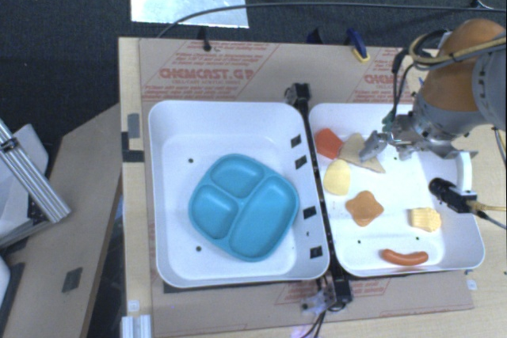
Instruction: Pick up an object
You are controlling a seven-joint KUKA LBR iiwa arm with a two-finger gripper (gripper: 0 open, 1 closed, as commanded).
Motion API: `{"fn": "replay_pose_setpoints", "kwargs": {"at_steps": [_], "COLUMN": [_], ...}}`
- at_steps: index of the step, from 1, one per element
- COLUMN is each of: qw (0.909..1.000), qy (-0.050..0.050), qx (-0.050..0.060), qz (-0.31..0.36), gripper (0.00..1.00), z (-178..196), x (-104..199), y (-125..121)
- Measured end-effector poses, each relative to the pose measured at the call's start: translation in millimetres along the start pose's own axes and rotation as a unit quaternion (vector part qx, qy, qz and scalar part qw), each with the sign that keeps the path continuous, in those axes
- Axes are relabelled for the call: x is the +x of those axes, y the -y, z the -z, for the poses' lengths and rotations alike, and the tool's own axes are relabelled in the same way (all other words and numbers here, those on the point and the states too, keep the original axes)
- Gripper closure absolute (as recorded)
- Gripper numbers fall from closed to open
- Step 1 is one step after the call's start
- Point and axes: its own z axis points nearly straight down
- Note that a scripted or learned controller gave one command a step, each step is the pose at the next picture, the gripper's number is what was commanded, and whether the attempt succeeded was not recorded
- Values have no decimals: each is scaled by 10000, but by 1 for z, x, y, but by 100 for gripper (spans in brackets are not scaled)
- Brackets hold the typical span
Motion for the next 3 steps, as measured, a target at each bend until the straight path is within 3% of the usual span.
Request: {"fn": "replay_pose_setpoints", "kwargs": {"at_steps": [1, 2, 3], "qw": [10000, 10000, 10000], "qy": [-1, 5, 6], "qx": [-4, -25, -42], "qz": [0, 0, 19], "gripper": [0, 100, 100], "z": [-42, -29, 24], "x": [4, 4, 12], "y": [-1, -2, -10]}}
